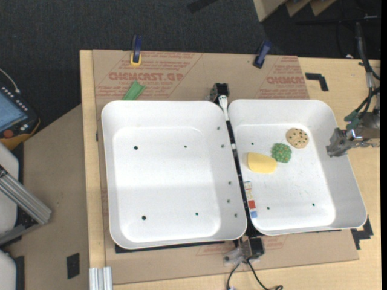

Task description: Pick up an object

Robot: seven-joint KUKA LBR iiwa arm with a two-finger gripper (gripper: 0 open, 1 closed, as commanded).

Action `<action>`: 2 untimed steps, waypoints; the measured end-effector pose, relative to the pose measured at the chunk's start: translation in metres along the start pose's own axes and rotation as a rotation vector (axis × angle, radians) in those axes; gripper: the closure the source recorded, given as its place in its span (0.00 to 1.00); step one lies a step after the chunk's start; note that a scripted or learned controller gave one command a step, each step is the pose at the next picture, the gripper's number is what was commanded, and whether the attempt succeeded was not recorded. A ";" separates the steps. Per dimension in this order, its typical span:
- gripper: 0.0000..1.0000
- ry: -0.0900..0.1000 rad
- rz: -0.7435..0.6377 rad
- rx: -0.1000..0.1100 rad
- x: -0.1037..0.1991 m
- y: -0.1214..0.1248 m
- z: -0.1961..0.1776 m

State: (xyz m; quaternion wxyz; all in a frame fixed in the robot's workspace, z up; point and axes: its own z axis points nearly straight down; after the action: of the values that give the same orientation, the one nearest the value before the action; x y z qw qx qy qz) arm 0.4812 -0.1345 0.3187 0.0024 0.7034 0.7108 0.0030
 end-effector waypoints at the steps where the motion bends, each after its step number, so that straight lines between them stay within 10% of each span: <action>1: 1.00 0.000 0.000 -0.001 0.077 0.001 -0.058; 2: 1.00 0.001 0.005 0.016 0.124 -0.001 0.010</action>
State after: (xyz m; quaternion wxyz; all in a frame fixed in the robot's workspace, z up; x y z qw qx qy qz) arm 0.4788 -0.0109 0.3088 -0.0035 0.7053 0.7089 -0.0021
